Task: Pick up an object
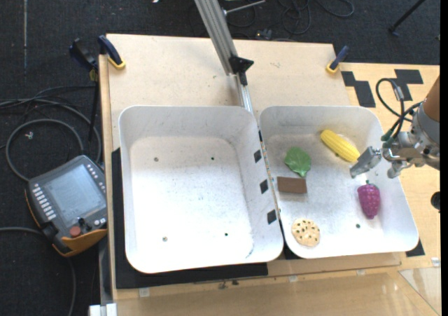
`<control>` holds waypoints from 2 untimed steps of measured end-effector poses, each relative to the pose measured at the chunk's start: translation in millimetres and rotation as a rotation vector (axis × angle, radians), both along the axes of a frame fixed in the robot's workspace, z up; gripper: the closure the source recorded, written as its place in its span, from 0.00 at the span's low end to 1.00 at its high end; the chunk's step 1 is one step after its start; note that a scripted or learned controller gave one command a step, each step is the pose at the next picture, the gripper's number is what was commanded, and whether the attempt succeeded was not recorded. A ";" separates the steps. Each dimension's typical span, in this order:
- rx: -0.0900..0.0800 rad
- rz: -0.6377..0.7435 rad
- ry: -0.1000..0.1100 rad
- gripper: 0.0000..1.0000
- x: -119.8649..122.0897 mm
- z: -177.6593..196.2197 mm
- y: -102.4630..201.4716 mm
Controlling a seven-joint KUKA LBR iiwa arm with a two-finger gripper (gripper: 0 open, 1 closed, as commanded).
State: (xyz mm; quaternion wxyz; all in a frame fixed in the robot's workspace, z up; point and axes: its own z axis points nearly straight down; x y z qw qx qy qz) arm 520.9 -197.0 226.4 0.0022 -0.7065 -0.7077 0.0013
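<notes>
Currently the arm reaches in from the right edge of the camera view, and its gripper (373, 162) hangs over the right-hand part of the right bin (280, 117), between the yellow corn cob (339, 145) and the purple grape bunch (369, 200). Nothing can be seen between the fingers; whether the jaws stand apart or together cannot be told at this resolution. Four more candidates lie in the same bin: the corn cob up toward the far wall, a green leafy piece (298, 161) near the middle, a brown block (291, 185) just below the leaf, and a round cookie (306, 232) near the front rim. The grape bunch sits just below the tool and looks nearest to it. The left bin (133, 160) holds no objects. Judged step: approach, pre-grasp, no object taken yet. The next move would call for choosing a target, most likely the grapes or the corn, centring over it, descending with jaws parted, then closing. Risk noted: the grapes sit close to the bin's right wall, leaving little finger room.
</notes>
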 end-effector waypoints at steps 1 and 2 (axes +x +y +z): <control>-0.001 -0.001 -0.004 0.00 1.0 2.4 0.2; 0.000 -0.003 0.001 0.00 -3.8 -61.0 -1.1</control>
